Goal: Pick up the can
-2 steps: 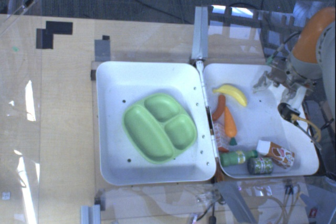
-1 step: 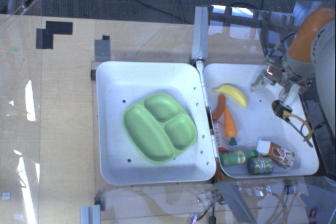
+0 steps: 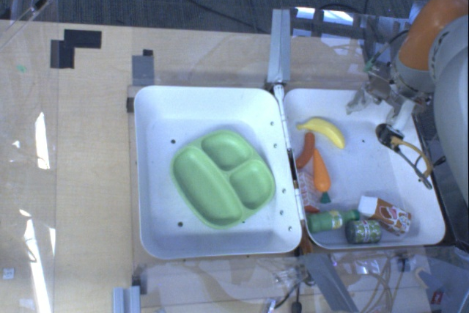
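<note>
Small green metal can (image 3: pixel 363 232) lying at right bin's near edge, grey arm's jaws (image 3: pixel 364 102) hovering at far edge, their opening impossible to tell

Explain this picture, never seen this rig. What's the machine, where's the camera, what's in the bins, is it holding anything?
One fixed camera looks down at a slant on a bench with two shallow white bins. The grey arm with an orange band reaches in from the right; its gripper hangs over the right bin's far end, with nothing visibly held. The left bin holds a green divided plate. The right bin holds a banana, a carrot, a sausage-like piece, a green bottle, a small carton and the can, untouched.
</note>
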Robot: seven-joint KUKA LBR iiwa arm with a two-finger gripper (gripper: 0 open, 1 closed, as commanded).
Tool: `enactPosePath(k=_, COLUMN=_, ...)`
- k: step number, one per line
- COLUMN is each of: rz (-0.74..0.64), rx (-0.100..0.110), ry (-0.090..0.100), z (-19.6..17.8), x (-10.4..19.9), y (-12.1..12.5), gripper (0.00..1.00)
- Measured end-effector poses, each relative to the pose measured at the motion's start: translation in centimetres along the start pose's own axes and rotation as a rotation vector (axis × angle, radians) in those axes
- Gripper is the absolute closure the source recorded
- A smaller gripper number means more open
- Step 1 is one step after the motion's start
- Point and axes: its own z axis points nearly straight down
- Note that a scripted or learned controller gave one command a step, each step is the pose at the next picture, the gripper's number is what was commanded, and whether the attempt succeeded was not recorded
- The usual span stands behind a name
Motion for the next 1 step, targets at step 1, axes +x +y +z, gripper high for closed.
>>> enactPosePath(k=1, rz=0.026, rx=0.001, ry=0.000, z=-1.64, x=-0.65, y=0.35, gripper=0.00)
